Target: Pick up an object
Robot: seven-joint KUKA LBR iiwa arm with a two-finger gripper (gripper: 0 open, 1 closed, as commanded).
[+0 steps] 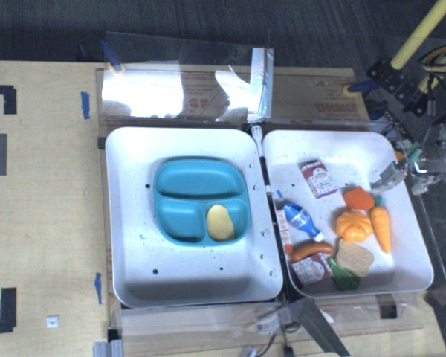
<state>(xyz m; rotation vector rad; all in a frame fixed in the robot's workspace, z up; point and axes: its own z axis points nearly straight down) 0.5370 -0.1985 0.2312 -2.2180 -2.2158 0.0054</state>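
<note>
The right bin (334, 149) holds several toy foods: a red and white packet (318, 178), a red-orange piece (358, 198), an orange pumpkin (354, 226), a carrot (381, 229), a blue and white bottle (299, 219), a sausage (311, 249) and a bread slice (354, 257). My gripper (392, 174) hangs at the bin's right rim, just right of and above the red-orange piece. Nothing shows in its grasp.
The left bin (126, 199) carries a blue divided tray (201, 199) with a yellow oval piece (220, 222) in its right compartment. A clear plastic sheet (186, 80) stands behind the bins. Cables and a yellow pole (424, 24) crowd the far right.
</note>
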